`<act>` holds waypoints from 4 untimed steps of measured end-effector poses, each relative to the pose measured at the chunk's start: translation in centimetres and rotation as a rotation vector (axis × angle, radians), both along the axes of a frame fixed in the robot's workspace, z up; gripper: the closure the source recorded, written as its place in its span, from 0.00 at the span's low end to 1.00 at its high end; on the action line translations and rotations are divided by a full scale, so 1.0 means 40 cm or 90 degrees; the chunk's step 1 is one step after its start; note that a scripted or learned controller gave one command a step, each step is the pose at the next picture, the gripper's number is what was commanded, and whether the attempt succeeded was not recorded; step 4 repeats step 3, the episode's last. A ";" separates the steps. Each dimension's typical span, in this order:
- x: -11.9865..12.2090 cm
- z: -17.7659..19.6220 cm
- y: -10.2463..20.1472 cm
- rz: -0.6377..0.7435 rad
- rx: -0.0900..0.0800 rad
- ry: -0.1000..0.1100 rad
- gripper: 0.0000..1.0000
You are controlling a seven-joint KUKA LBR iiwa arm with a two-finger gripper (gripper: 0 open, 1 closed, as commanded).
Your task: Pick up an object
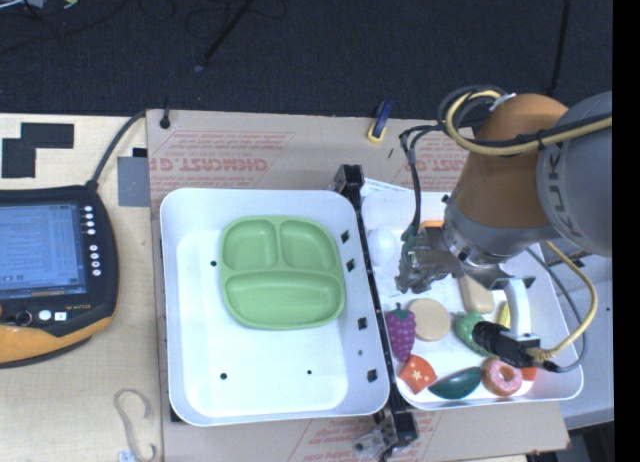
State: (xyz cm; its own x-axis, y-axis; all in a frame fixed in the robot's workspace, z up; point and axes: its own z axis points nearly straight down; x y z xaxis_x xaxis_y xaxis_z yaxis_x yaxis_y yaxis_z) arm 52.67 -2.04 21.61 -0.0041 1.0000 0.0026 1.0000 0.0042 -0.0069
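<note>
Camera view showed the gripper [415,268] low over the right bin [570,382], above the grapes [401,331] and cookie [432,319] near that bin's left wall. Whether its fingers were open or shut, I cannot tell. A green plate [281,272] lay in the left bin [190,350].

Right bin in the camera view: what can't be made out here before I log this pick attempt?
- Gripper: dark and small against the arm's wrist; finger state unreadable, and nothing can be seen held.
- Right bin: its far and right parts are covered by the arm.
- Yellow item and pale block: partly behind the wrist cables, type unclear.
- Dark green item: too small to identify.
</note>
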 end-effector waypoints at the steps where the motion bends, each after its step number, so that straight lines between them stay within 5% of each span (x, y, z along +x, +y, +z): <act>1: -0.024 0.014 0.026 -0.001 -0.001 -0.001 1.00; 4: -0.015 0.052 0.050 -0.002 -0.001 -0.003 1.00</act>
